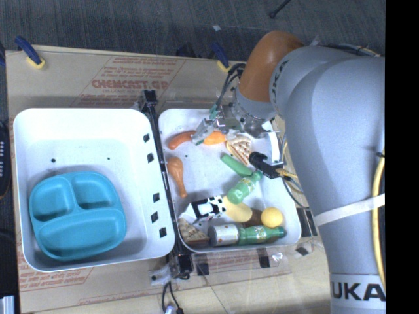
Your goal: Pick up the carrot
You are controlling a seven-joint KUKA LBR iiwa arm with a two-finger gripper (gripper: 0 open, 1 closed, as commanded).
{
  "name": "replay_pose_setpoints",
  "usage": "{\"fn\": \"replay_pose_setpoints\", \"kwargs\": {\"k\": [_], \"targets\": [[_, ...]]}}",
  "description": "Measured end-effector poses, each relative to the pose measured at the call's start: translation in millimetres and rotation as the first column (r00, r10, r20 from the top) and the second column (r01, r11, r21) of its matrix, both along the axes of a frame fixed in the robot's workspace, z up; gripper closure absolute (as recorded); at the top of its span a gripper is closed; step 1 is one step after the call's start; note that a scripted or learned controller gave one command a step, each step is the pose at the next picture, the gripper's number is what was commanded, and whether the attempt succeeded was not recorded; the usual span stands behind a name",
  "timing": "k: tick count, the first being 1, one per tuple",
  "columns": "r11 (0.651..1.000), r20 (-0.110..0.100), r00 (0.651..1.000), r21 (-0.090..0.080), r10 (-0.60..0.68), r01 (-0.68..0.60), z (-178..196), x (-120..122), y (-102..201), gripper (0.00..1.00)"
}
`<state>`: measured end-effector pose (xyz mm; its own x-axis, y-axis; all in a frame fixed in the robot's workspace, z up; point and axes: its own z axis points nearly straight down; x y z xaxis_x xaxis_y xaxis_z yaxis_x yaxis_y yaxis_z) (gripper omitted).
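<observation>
Grey robot arm (327, 142) reaches over the right white bin (171, 120).
Its pincer (213, 128) hangs low at the bin's far end, probably to grasp; the small orange carrot (214, 137) lies just beneath it, and I cannot tell the pincer's state.

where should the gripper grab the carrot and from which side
Probably across the carrot's middle, coming straight down from above. It lies flat near the right bin's far wall, so a side approach looks blocked. The gripper hangs close by; an orange sausage-like piece lies just left, so keep the fingers narrow.
</observation>
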<state>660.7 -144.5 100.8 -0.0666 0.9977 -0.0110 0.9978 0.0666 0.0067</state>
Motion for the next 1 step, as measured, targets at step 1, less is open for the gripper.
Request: {"fn": "replay_pose_setpoints", "kwargs": {"k": [1], "targets": [[1.0, 0.013, 1.0, -0.002, 0.012, -0.012, 18.9, 5.4, 2.2, 1.0]]}}
